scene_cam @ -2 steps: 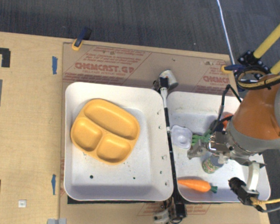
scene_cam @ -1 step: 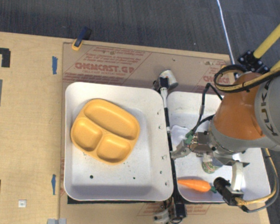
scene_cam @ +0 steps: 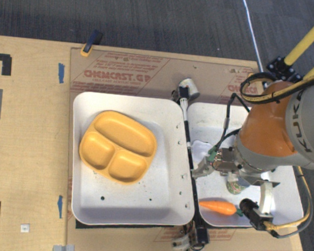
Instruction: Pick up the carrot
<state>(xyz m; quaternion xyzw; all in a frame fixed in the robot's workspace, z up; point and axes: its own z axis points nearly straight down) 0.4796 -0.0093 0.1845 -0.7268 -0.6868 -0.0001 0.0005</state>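
The orange carrot lies flat on the floor of the right bin, close to its near wall, with its green stub end pointing right. My gripper hangs over the middle of that bin, under the grey and orange wrist, just above and slightly right of the carrot in the view. The carrot lies apart from the gripper, with nothing around it. The wrist hides much of the right bin's floor.
The left bin holds a yellow three-compartment plate. A crumpled white scrap lies by the divider in the right bin. Cables and a black fitting hang off the arm near the carrot's right end.
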